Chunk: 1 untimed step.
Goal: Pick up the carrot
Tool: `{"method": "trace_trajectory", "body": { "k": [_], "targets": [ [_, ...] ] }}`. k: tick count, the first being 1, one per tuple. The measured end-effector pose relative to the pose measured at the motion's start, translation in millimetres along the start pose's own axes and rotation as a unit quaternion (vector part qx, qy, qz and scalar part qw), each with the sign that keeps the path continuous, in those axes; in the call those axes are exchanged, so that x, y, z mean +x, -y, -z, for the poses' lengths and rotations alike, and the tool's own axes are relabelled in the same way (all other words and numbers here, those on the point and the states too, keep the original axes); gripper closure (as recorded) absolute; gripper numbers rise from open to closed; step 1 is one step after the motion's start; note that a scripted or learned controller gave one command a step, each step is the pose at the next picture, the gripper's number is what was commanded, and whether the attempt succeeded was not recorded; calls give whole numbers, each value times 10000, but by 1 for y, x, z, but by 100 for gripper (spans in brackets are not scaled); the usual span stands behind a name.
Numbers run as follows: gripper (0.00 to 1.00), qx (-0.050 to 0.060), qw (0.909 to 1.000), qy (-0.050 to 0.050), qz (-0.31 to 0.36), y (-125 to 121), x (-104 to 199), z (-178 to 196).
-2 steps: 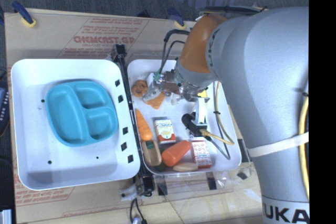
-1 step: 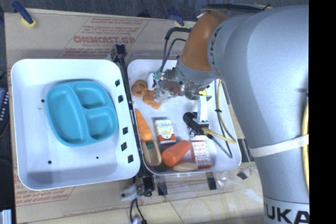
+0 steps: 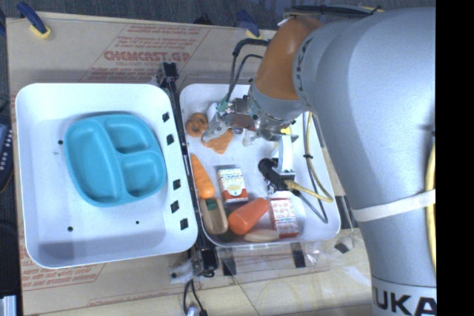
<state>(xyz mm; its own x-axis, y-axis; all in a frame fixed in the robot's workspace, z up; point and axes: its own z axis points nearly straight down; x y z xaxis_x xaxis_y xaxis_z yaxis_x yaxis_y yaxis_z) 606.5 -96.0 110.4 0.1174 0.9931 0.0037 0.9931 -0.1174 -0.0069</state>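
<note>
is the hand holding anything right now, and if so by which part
It cannot be told. The hand sits low at the far end of the right bin, over some orange pieces. The carrot lies apart by the bin's left wall, untouched.

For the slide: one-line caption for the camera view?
KUKA gripper low in the right bin near a pretzel, the carrot lying along its left wall; blue tray in the left bin.
</note>
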Motion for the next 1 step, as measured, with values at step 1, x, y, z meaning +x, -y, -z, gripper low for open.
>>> {"method": "trace_trajectory", "body": {
  "k": [1],
  "targets": [
    [100,5,10000,-6,18,0,1,10]
  ]
}}
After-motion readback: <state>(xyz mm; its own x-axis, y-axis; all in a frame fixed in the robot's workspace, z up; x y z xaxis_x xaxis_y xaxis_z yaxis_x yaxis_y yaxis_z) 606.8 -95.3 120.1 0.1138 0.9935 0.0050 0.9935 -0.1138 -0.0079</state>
